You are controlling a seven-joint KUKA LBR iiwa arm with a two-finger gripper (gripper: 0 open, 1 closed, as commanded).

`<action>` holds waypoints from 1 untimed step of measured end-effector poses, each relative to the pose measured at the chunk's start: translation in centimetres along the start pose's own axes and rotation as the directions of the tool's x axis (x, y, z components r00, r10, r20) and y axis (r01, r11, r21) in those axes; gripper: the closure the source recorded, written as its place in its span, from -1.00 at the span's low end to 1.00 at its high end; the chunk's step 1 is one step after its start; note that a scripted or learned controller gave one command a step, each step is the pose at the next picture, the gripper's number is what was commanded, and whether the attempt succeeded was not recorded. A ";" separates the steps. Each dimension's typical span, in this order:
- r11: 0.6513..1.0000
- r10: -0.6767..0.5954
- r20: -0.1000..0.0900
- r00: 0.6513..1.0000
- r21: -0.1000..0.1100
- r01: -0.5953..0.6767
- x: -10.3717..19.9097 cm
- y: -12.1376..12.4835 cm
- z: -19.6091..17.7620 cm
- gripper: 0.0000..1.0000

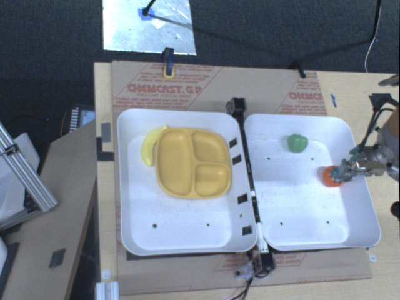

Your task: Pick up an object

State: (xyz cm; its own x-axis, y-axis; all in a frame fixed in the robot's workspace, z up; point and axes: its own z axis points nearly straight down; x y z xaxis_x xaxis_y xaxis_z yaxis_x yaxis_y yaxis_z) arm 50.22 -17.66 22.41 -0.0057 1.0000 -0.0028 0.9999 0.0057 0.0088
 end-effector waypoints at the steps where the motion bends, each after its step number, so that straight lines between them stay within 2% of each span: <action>1: 1.000 0.000 -0.001 1.000 0.002 0.000 -0.1 0.2 -3.8 1.00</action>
State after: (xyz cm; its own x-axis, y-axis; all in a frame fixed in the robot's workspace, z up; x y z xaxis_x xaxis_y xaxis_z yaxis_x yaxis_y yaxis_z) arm 50.40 -17.70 26.26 -0.0055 1.0000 -0.0022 1.0000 0.0055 0.0064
